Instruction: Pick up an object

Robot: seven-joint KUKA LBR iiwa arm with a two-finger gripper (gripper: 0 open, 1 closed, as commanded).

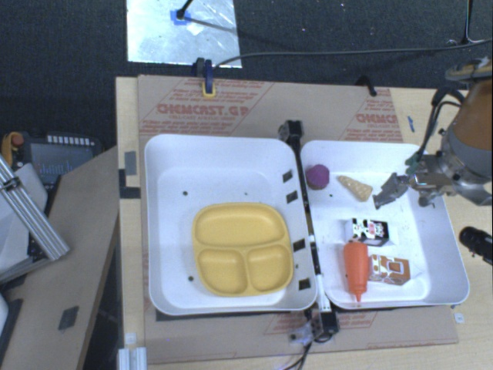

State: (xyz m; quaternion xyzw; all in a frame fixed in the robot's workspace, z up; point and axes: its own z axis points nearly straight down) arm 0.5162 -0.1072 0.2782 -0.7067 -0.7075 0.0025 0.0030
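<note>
Nearest the camera, an orange carrot (355,269) lies lengthwise in the right bin (443,280), touching a brown printed packet (389,269) on its right. Just beyond the carrot sits a small black-and-white box (369,230); farther on, a tan wedge (355,186) and a purple ball (317,176). The gripper (407,190) hangs spread and empty beyond the carrot, right of the wedge. The carrot looks light, smooth and rigid; I would grasp it across its thick middle.

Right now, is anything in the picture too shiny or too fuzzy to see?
In the camera view, the silver sheet at the top glares, and the white bins look bright and washed out. The gripper is a bit blurry. The yellow tray and carrot look clear.
</note>
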